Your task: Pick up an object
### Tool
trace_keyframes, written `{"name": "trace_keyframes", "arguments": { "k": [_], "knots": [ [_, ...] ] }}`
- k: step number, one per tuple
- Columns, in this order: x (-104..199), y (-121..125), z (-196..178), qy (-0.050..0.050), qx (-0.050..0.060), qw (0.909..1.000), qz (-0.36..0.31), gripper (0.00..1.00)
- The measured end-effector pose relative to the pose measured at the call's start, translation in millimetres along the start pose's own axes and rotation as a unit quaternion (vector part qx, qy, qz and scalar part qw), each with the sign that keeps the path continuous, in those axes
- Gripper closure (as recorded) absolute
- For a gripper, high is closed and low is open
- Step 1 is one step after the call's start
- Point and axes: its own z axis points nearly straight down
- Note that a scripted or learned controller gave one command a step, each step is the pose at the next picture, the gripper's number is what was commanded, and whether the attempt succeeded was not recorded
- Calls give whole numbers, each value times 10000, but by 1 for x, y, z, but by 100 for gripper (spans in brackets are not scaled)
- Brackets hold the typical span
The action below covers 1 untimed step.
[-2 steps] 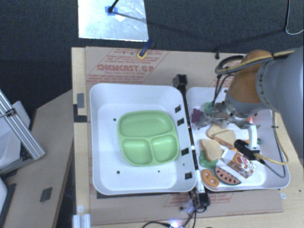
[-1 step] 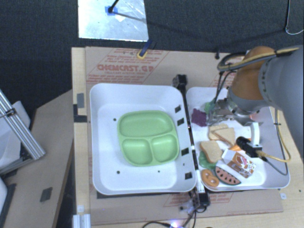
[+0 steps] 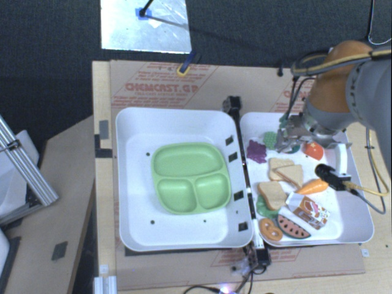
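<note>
My gripper [image 3: 286,141] hangs low over the back of the right bin [image 3: 361,216], just above a dark green leafy piece [image 3: 271,139]. A purple toy [image 3: 256,152] lies to its left and a red tomato [image 3: 313,150] to its right. In front of it lie bread slices [image 3: 286,171], an orange carrot [image 3: 312,187], a tan slice [image 3: 272,195], a watermelon wedge [image 3: 294,226], an orange round piece [image 3: 269,228] and a printed packet [image 3: 309,211]. Nothing shows between the fingers.
The left bin [image 3: 131,164] holds a green three-compartment plate [image 3: 188,177]. A black divider strip [image 3: 240,164] runs between the bins. The grey arm with its orange band [image 3: 334,84] reaches in from the upper right. A metal sheet [image 3: 146,16] lies behind the bench.
</note>
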Motion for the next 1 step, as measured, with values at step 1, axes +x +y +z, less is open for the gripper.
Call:
{"name": "trace_keyframes", "arguments": {
  "k": [1],
  "knots": [
    [2,4,-65,-2,-21,10000,-10,100]
  ]
}}
